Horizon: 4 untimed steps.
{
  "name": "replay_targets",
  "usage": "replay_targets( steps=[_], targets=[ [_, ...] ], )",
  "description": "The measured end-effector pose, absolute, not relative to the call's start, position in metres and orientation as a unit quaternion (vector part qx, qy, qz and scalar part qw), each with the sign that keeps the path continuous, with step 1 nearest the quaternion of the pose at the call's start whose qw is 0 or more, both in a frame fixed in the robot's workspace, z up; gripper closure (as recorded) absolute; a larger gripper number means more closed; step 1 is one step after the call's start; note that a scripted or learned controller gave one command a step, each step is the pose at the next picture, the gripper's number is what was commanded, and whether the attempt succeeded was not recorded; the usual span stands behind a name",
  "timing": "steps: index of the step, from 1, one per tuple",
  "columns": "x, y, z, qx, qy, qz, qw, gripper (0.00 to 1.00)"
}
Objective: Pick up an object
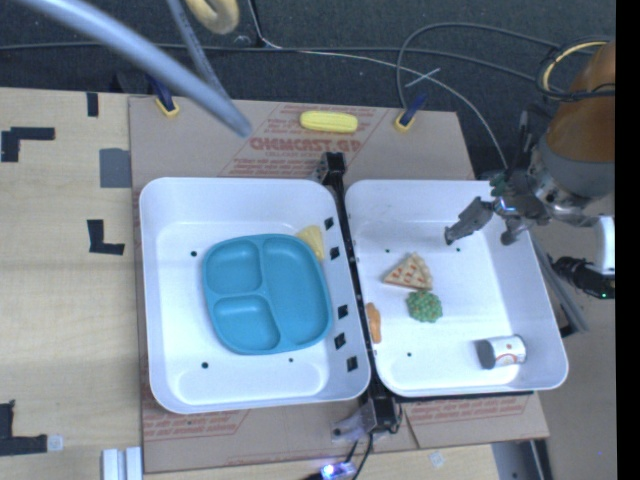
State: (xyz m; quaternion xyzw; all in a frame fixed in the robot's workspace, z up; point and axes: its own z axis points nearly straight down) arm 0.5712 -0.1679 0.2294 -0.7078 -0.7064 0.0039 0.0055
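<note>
Probably light and stiff, the waffle wedge (408,271) in the right bin (520,298), best pinched across its flat sides by the spread, empty gripper (488,224).

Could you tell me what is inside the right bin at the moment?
The right bin holds a waffle wedge, broccoli, a small grey-and-white item and an orange piece by its left wall. The gripper hovers above its upper part.
</note>
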Motion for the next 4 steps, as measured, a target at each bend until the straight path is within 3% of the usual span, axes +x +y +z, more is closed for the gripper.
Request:
replay_targets(
  steps=[1,4],
  targets=[
    [0.574,-0.168,0.236,-0.707,-0.708,0.0005,0.0,0.0],
    [0.565,-0.166,0.087,-0.707,-0.707,-0.0008,0.0,0.0]
  ],
)
